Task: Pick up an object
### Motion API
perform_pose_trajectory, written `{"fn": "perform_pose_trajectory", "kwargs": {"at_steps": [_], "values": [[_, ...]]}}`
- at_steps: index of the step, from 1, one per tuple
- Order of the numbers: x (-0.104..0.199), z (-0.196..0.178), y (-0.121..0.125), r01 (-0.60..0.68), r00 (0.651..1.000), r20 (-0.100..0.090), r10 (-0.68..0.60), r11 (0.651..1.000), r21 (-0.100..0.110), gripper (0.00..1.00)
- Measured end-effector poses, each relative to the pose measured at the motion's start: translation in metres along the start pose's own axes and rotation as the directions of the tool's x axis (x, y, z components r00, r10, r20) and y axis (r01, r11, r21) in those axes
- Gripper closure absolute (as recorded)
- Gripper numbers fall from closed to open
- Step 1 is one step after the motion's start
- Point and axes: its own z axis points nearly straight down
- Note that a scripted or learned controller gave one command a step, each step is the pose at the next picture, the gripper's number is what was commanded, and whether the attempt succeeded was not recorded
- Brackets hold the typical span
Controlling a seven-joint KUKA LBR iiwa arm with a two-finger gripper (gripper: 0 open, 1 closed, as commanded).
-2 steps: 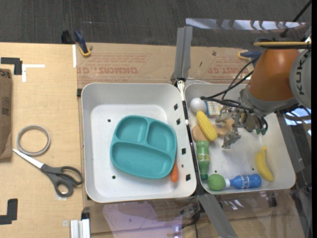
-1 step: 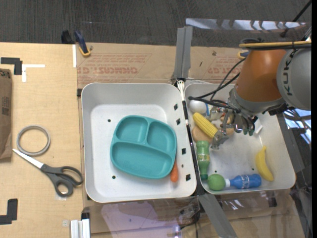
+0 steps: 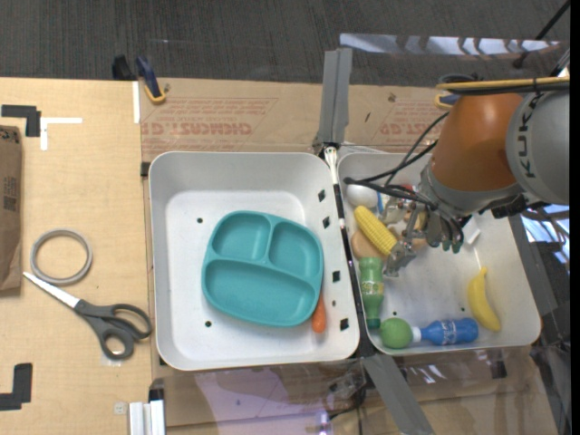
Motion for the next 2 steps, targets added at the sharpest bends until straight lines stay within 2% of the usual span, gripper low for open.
{"fn": "perform_pose_trajectory", "kwargs": {"at_steps": [1, 2], "values": [[-0.032, 0.001, 0.003, -0.139, 0.990, -0.018, 0.139, 0.990, 0.003, 0.00], [-0.039, -0.012, 0.001, -0.139, 0.990, 0.008, 0.139, 0.990, 0.002, 1.00]]}}
